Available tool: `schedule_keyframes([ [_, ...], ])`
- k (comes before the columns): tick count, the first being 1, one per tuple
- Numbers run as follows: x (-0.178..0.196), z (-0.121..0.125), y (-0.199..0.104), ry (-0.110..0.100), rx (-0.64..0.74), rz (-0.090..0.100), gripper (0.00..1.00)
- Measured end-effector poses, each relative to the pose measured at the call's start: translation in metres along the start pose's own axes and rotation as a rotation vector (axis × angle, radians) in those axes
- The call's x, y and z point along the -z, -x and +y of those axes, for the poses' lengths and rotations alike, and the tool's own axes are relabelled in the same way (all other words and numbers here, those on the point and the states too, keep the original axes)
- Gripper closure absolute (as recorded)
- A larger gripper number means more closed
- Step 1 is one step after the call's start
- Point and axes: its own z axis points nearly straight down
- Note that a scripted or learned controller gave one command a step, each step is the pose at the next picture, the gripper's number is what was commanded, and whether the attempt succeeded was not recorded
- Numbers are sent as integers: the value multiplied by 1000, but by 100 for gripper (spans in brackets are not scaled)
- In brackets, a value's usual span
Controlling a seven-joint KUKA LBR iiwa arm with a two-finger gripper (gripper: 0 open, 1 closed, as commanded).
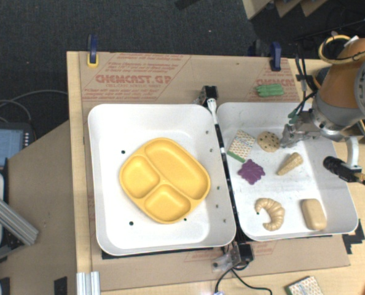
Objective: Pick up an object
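The right bin (330, 121) holds several toy foods: a round cookie (268, 141), a checked cracker (242, 144), a purple grape bunch (251, 171), a tan cone (289, 163), a croissant (270, 213) and a bread loaf (314, 214). My gripper (291, 135) hangs low over the bin's upper middle, just right of the cookie and above the cone. Nothing shows between its fingers. The arm's orange band (339, 82) rises to the upper right.
The left bin (102, 165) carries a yellow divided plate (164, 179). A green object (270, 91) lies on the cardboard behind the right bin. Blue clamps (93, 53) hold the board's back edge. A black bar (218, 143) separates the bins.
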Motion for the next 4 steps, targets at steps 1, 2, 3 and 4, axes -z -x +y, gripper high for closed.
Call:
schedule_keyframes([
  [1, -1, 0, 0, -1, 0, 0, 0],
  [2, -11, 50, -37, -1, 2, 1, 0],
  [3, -11, 48, -10, -2, -1, 1, 0],
  [4, -11, 3, 27, -10, -2, 5, 0],
])
